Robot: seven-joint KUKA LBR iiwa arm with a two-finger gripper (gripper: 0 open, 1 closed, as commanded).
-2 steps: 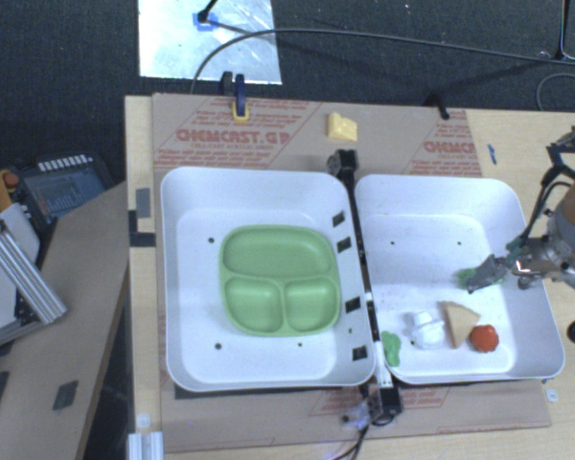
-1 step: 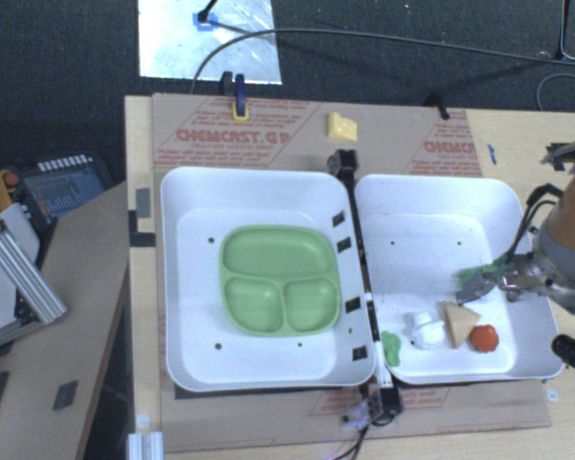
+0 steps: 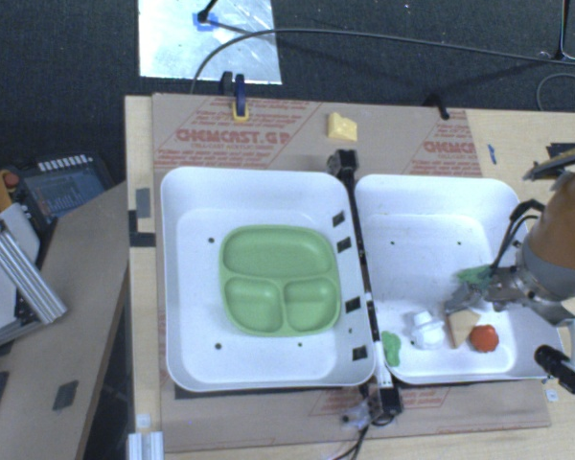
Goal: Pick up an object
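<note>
Well, starting from the left, the table (image 3: 139, 286) carries two shallow white bins side by side on a sheet of brown cardboard (image 3: 268, 132). The left bin (image 3: 187, 257) holds a light green plate with three compartments (image 3: 280, 280), lying flat near the middle of the bin. Behind the bins, on the cardboard, sits a small yellow block (image 3: 342, 126), well apart from everything else. The right bin (image 3: 412, 228) has its objects collected in the near right part: a small green piece (image 3: 391, 346) close to the wall between the bins, then a white object (image 3: 425, 330), then a tan block (image 3: 458, 328) just beside it, then a red-orange ball (image 3: 484, 337) touching or almost touching the block. A green leafy thing (image 3: 475, 276) lies a little behind them. The hand (image 3: 470, 300) is low over this group, beside the leafy thing and above the tan block; I cannot tell how its jaws stand. The grey arm (image 3: 561, 247) with the orange band comes from the right.
</note>
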